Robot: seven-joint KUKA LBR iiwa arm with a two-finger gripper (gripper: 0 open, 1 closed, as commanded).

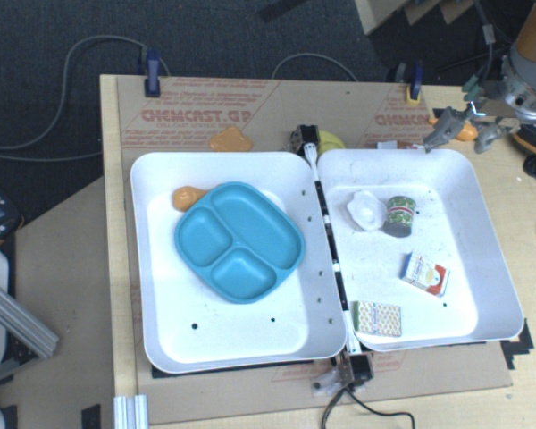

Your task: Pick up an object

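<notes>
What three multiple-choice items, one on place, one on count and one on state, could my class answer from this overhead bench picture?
1. Where does the blue divided plate lie?
A. in the left bin
B. in the right bin
C. on the floor

2. How many compartments does that plate have?
A. two
B. three
C. five

3. How does the gripper stand to the right bin?
A. pressed onto the bin's floor among the things
B. up by the bin's far right corner, above the rim
C. over the left bin

Key: 1 A, the plate sits inside the left bin. 2 B, two ridges split it into three wells. 3 B, it hangs at the far right corner, apart from the small can, the white cup and the carton.
</notes>
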